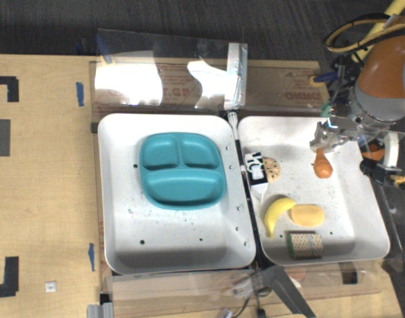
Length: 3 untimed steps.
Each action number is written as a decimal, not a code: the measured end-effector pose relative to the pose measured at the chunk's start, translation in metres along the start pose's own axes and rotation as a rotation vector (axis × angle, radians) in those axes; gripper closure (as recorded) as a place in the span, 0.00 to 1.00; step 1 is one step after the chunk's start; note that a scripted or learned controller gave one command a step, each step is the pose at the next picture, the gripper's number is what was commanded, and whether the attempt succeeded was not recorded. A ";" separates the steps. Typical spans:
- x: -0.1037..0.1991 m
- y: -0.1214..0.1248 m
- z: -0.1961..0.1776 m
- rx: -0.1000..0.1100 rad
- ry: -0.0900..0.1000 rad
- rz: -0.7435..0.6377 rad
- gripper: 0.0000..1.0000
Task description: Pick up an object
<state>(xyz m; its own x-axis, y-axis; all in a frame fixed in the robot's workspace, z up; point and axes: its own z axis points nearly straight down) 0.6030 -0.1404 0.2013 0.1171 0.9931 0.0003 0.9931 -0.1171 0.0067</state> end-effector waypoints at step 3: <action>0.001 -0.058 -0.071 0.004 -0.001 0.356 1.00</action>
<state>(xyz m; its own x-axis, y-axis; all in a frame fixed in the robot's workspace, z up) 0.5447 -0.1330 0.2722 0.4558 0.8901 0.0006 0.8901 -0.4558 0.0025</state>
